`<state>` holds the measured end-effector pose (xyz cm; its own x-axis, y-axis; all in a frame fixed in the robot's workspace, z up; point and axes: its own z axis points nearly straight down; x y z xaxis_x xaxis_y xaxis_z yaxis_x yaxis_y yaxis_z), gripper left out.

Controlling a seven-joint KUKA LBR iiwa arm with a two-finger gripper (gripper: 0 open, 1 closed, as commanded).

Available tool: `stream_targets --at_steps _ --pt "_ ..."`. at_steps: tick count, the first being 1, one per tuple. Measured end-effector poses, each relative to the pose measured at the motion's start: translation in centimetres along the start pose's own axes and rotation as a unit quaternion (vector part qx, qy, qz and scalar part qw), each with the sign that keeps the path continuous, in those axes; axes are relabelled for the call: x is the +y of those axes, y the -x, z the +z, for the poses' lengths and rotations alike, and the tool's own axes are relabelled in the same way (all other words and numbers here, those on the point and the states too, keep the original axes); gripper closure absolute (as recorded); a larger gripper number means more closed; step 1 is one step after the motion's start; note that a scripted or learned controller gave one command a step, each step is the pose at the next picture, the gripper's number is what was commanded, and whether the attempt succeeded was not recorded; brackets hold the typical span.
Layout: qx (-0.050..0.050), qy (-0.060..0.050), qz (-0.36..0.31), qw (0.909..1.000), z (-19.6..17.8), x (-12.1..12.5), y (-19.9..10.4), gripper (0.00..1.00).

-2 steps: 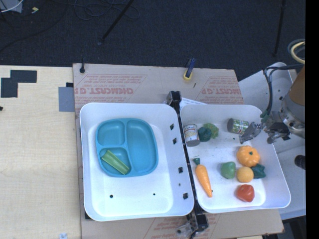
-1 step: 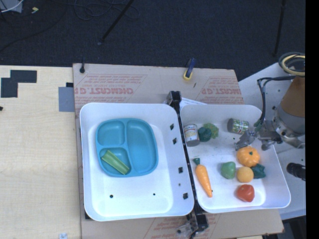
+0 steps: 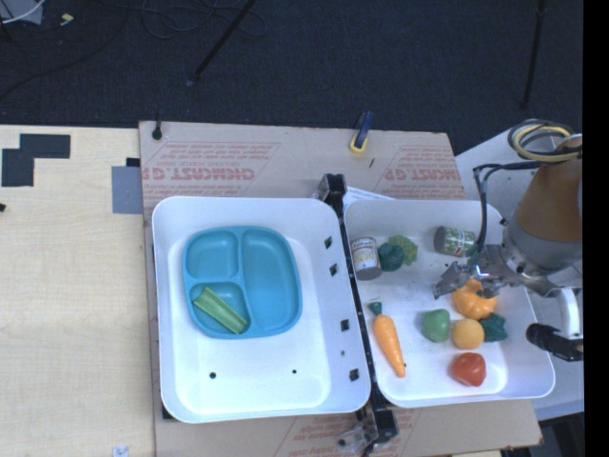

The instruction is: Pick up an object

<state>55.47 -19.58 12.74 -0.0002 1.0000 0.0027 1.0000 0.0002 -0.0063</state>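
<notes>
My gripper hangs low over the right bin, at its right side, directly above a yellow-orange pepper and touching or nearly touching its top. Around the pepper lie an orange ball, a green round fruit, a dark teal piece and a red tomato. A carrot lies near the bin's left wall. A small tin can stands beside a broccoli piece. A green can lies on its side at the back.
The left bin holds a blue divided plate with a green vegetable strip in its front-left compartment. A black divider with clips runs between the bins. The arm's grey and orange body rises over the right bin's far right edge.
</notes>
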Motion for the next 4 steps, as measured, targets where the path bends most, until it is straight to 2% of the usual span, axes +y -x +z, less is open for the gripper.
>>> stream_targets --at_steps 1,2,3,4 --pt "-0.006 0.013 0.001 0.9999 1.4 0.6 0.3 0.00" --pt "-0.006 0.012 0.004 0.9999 0.7 0.5 0.6 1.00" --pt "-0.001 0.003 0.003 1.0000 -3.8 0.6 1.4 1.00" --pt "-0.002 0.005 0.000 1.0000 -10.2 0.4 1.3 1.00"
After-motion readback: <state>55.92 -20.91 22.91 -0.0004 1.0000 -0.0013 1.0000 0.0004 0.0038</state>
